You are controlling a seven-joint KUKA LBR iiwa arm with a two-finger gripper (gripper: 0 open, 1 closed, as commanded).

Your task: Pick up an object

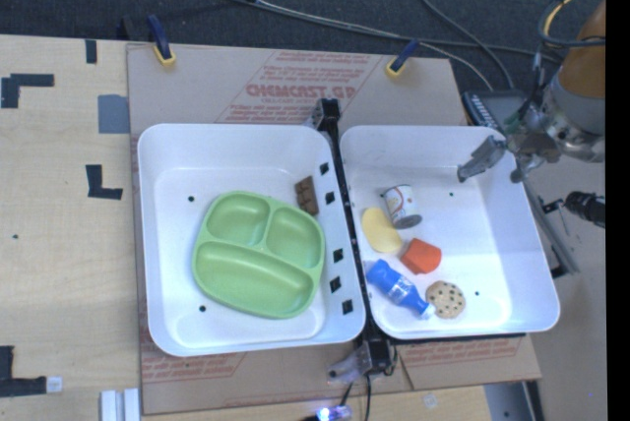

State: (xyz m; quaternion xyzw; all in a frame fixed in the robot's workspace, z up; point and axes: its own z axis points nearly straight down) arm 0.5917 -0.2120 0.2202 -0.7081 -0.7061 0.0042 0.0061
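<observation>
Start at your left: the left bin [162, 212] holds a green divided plate [260, 253], lying flat and taking up most of the floor. Just beyond the plate's upper right rim, near the wall shared with the other bin, you see a small brown block [307, 195].

Move across the black clips along the divider and you reach the right bin [512, 242], where the candidate objects sit in a loose cluster toward its left half. A small white can [399, 206] lies tipped on its side at the top of the group. Just below it is a yellow rounded piece [381, 231], and beside that, to its lower right, an orange block [422, 256]. A blue bottle [397, 286] lies on its side below the yellow piece, with a round cookie [446, 298] close to its right end.

At your far right, the gripper [500, 160] hangs over the upper right corner of the right bin, well apart from the cluster. Its two fingers stand spread apart, one pointing left over the bin and one down near the rim, with nothing between them. Above it you can see the orange band of the arm [583, 65].
</observation>
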